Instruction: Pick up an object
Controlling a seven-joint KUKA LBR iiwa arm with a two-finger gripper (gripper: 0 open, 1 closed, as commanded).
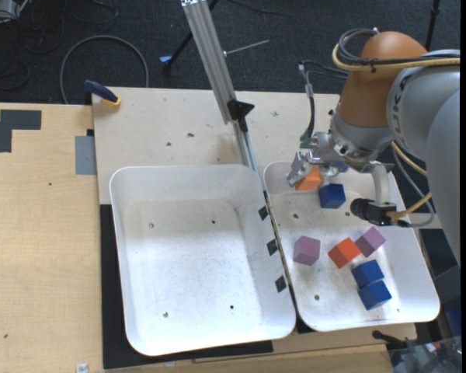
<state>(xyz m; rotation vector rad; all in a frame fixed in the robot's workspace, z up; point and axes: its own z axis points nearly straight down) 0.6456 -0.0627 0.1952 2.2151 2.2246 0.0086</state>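
An orange cube, small and bright, is seen at the far end of the right bin, just beside a blue cube. It is gripped by the claw.

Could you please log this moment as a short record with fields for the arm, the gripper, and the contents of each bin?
arm: reaches in from the right, over the far part of the right bin
gripper: low at an orange block; grasp not confirmed
right bin blocks: blue block, two purple blocks, orange-red block, two blue blocks touching
left bin: no blocks seen
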